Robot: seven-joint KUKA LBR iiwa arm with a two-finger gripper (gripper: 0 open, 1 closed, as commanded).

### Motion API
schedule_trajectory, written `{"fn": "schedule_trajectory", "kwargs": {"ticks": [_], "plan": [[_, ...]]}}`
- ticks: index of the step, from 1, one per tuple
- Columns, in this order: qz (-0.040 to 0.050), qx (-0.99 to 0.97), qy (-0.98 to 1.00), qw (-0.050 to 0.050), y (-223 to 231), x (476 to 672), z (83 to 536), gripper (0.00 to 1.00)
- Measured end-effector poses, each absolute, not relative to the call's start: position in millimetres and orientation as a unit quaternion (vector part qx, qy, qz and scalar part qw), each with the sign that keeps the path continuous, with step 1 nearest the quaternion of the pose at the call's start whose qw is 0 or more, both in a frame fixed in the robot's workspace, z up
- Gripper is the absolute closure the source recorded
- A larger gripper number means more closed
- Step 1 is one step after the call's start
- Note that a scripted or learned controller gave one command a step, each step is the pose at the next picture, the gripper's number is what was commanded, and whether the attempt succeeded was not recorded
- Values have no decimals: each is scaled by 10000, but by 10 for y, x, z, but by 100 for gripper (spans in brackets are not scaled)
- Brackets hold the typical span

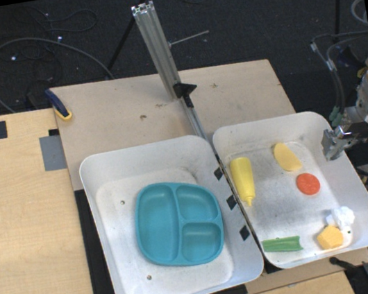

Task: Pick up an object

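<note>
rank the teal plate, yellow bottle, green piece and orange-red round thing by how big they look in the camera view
1. teal plate, by far
2. yellow bottle
3. green piece
4. orange-red round thing
The last two look close, so that order is unsure.

two white bins (107,191), one teal divided plate (179,222), three yellow items (243,178), one red piece (308,184), one green piece (282,245)

Right bin (365,216): you find open floor in its middle, between the yellow bottle (243,179) by the left wall and the red disc (308,184). A yellow oval (286,156) blocks the far part; a green block (282,245), a yellow chunk (330,237) and a white piece (343,215) crowd the near edge. Left bin (112,261): a teal divided plate (179,222) fills the centre, leaving you only margins. An upright metal post (157,49) stands behind the bins.
</note>
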State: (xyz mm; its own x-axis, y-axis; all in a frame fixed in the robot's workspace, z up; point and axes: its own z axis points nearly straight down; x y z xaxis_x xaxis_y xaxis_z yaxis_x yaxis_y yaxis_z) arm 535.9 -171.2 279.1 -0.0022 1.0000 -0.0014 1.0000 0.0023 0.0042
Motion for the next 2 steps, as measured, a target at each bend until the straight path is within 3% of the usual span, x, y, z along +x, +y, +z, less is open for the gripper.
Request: {"fn": "schedule_trajectory", "kwargs": {"ticks": [1,2], "plan": [[-5,7063,7080,-5,-1711,5361,2755,100],[-5,7055,7087,-25,-1153,5322,2583,100]]}}
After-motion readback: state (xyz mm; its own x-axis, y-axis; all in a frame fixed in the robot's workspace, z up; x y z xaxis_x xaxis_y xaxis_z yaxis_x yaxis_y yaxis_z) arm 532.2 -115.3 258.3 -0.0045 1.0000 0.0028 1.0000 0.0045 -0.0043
